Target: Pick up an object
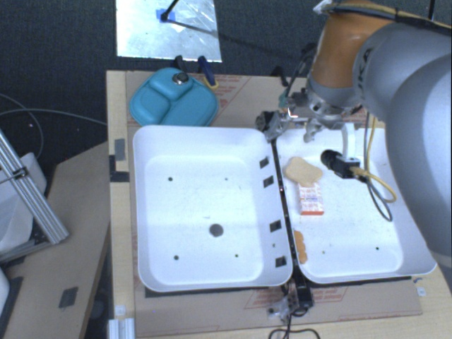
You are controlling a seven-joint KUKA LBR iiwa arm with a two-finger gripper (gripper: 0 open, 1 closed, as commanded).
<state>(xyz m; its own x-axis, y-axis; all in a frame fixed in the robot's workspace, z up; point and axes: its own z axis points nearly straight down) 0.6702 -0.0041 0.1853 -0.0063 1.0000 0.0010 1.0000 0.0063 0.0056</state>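
Observation:
In the right bin (367, 256), a tan, bread-like piece (302, 169) lies near the back left. Just in front of it lies a small red-and-white box (311, 199). A small orange piece (300, 246) sits against the bin's left wall. The left bin (159, 189) holds a small grey disc (216, 230). My gripper (293, 121) hangs below the orange wrist band, over the back left corner of the right bin, behind the tan piece and above it. I see nothing held in it.
A teal lidded container (174, 99) rests behind the left bin. A shiny metal plate (167, 18) lies on the floor further back. An aluminium frame (28, 196) stands at the left. A yellow cable (378, 186) and black connector (336, 162) hang from the arm over the right bin.

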